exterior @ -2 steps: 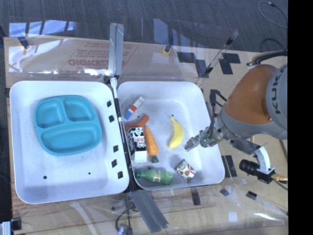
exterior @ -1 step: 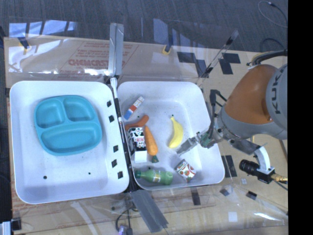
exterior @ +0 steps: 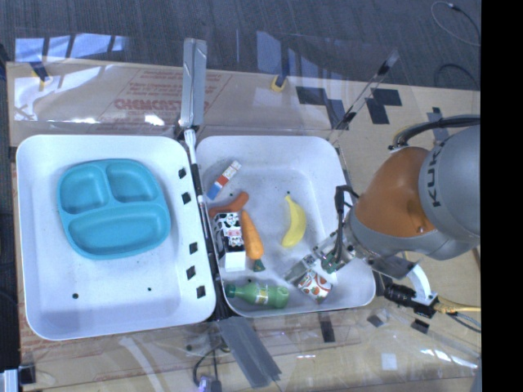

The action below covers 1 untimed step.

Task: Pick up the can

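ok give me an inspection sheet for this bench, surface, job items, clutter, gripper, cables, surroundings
surface: two shallow white bins side by side, the left bin and the right bin, on a bench under clear sheeting.
job's things: the can lies tilted near the right bin's front right corner.
clutter: a banana, a carrot, a green bottle, a small milk carton and a tube share the right bin; a blue divided tray sits in the left bin.
grippers: the gripper is low in the right bin, right over the can; grasp cannot be confirmed.
cables: a yellow cable at the front right, a thin cable on the floor at the top right.
surroundings: dark carpet behind the bench.
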### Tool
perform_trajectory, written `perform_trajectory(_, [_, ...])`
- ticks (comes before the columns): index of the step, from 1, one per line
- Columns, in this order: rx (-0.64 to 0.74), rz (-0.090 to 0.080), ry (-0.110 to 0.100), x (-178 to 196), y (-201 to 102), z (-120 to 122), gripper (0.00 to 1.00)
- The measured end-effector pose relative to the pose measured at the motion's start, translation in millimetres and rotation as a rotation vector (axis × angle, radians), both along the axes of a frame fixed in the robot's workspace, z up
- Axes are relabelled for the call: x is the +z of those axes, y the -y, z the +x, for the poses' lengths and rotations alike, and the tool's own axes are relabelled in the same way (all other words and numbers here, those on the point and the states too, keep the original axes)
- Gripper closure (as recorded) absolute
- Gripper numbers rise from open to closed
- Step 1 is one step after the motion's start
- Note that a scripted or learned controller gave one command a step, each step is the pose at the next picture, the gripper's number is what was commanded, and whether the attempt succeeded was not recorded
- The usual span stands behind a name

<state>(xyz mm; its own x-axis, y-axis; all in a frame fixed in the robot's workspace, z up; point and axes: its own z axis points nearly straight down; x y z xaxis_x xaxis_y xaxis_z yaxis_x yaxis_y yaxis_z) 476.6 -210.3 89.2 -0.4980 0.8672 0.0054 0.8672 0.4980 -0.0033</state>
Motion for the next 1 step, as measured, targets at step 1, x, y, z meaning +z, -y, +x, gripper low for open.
perform_trajectory(1, [0.004,0.003,-0.005,7.1,-0.3,0.2,1.0])
